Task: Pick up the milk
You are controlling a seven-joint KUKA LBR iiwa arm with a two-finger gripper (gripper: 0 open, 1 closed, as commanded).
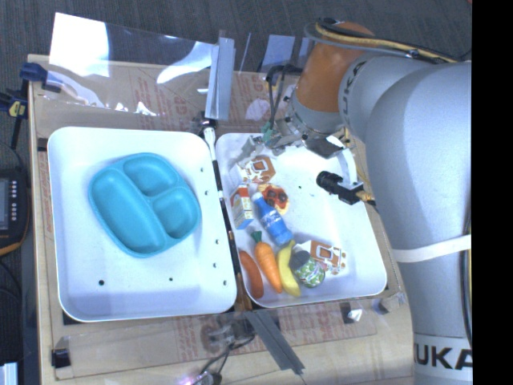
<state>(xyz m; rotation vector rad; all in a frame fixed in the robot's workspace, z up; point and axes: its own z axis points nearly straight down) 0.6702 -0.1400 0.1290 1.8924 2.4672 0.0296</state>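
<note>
The big grey arm comes in from the right and takes up most of that side, bending over toward the upper middle. Its orange band sits right above the wrist, and the gripper hangs below it, pointing down and a bit left.

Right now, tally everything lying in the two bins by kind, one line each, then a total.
Blue divided plate: 1
Small cartons: 3
Blue bottle: 1
Carrot: 1
Banana: 1
Red sausage-like piece: 1
Green-and-white round item: 1
Small red-orange item: 1
Total: 10
</note>
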